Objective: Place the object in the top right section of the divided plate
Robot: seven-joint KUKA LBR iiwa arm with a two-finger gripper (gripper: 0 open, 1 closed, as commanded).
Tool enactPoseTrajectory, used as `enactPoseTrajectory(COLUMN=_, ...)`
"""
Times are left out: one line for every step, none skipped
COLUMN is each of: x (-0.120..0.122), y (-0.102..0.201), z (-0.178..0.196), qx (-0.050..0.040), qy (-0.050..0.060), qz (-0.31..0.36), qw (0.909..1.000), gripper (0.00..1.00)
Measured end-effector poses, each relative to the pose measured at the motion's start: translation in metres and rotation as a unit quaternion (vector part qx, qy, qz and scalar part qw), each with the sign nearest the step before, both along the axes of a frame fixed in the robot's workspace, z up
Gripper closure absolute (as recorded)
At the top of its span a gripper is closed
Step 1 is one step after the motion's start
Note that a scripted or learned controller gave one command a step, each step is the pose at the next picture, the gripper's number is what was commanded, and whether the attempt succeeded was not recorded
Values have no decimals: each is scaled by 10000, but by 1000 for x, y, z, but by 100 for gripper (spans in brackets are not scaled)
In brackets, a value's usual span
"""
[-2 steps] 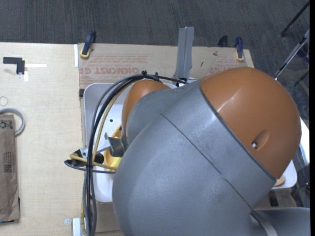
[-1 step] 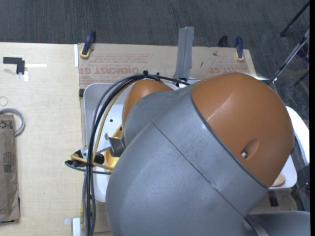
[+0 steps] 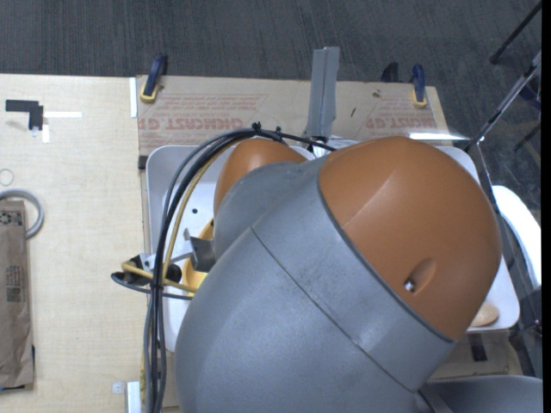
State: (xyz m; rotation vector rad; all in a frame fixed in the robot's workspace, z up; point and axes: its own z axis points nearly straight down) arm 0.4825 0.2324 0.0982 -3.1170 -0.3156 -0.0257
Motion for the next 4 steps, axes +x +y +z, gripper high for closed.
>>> enactPoseTrajectory(x=0, y=0, z=0, qx=1, qy=4, qz=-4, qw=10000, gripper=100)
enactPoseTrajectory(x=12, y=-6, z=63, qx=-66, qy=89, qz=-34, qw=9999, gripper=100)
enactPoseTrajectory(x=-1, y=-3, z=3, qx=-31, qy=22, qz=-7, qw=10000, gripper=100)
enactPoseTrajectory(x=-1, y=-4, z=2, qx=-39, qy=21, qz=518, qw=9986, gripper=100)
